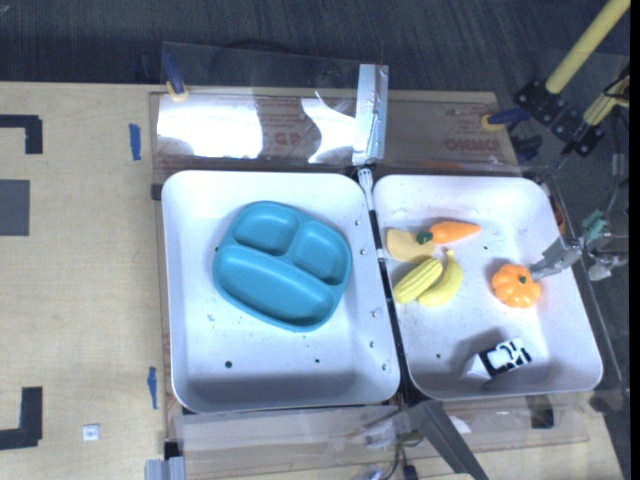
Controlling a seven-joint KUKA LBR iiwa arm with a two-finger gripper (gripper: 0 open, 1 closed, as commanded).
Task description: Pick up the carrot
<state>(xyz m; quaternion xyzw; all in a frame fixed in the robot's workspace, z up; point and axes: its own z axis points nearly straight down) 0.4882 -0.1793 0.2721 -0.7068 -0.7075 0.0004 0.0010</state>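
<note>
The carrot (452, 232) is a small orange toy with a green top pointing left. It lies flat in the far part of the right bin (450, 340). Its green end touches a pale yellow piece (400, 244) just left of it. A bunch of yellow bananas (430, 280) lies close in front of the carrot.
A small orange pumpkin (515, 285) sits in the right bin near its right wall, and a black-and-white object (503, 357) near its front wall. The left bin (200, 353) holds a blue divided plate (284, 263). A yellow pole (590, 33) slants at the top right.
</note>
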